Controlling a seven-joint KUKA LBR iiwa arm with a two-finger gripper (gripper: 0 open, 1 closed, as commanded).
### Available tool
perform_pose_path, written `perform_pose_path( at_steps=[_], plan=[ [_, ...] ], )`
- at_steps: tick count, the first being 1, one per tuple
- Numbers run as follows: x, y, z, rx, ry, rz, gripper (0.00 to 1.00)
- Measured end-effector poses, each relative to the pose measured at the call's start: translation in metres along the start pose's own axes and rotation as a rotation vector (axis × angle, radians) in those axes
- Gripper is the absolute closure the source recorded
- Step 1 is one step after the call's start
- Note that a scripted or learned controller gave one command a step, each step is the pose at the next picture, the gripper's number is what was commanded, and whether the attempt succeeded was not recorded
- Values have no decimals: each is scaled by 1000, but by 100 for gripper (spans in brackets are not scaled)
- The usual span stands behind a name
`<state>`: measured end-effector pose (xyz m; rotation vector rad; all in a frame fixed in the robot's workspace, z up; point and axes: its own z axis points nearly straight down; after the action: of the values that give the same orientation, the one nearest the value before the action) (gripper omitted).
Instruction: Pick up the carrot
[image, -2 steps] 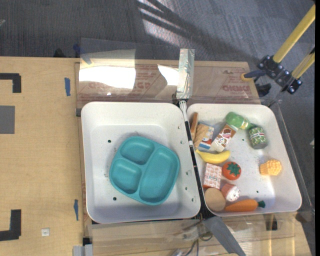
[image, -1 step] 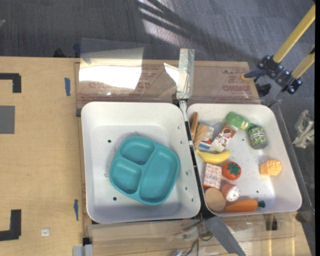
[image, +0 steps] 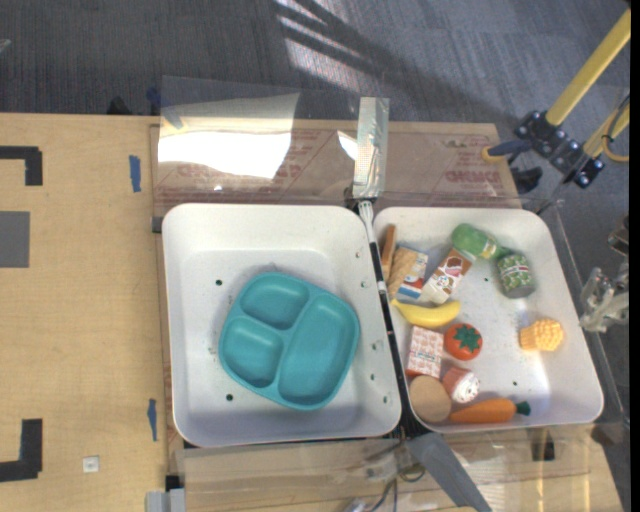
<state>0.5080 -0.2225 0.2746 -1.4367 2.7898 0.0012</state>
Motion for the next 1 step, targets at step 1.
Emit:
perform_pose_path(
  at_steps=[1],
  plan=[
    [16,21,-114,9,0,-320,100]
  ],
)
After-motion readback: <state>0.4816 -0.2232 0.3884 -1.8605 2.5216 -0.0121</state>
